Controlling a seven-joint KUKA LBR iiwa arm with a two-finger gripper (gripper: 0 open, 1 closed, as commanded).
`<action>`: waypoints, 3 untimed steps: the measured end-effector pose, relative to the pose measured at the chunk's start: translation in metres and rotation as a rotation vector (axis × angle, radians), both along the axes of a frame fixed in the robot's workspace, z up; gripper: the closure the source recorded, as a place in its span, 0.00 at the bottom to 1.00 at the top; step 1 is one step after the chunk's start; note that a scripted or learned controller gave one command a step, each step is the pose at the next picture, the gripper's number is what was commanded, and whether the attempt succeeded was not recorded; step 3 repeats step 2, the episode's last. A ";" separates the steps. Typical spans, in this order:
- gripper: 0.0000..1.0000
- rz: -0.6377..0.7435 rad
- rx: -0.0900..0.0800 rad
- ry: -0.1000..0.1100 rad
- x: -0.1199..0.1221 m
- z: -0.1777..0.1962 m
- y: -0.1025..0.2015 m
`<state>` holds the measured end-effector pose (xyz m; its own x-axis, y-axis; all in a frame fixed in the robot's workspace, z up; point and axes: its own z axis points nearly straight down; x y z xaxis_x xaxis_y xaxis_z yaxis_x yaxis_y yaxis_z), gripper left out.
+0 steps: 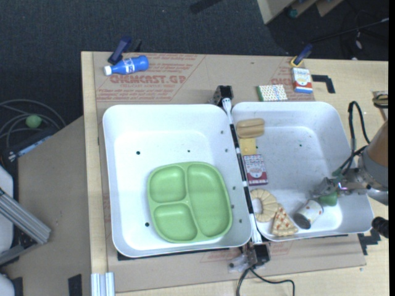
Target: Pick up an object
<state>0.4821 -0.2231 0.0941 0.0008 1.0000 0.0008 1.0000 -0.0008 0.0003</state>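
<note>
Bench (154, 79), pale board top with red printed lettering. Directly on it: two shallow white bins side by side, left bin (123, 165) and right bin (296, 113); blue-and-white bottle (126, 65) at far left corner; small patterned card (273, 92) and small box (302, 81) behind the right bin.

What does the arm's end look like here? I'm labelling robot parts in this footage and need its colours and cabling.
At the right edge the arm appears as a rounded grey body. A thin black cable loops up beside it. The gripper is a dark metal assembly with a green part near its tip; finer detail is too blurred to make out.
</note>
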 end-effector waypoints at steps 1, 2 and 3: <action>1.00 0.005 0.001 -0.003 0.064 0.065 0.082; 1.00 0.003 0.000 -0.001 0.059 0.127 0.148; 1.00 0.003 0.000 -0.001 0.059 0.127 0.148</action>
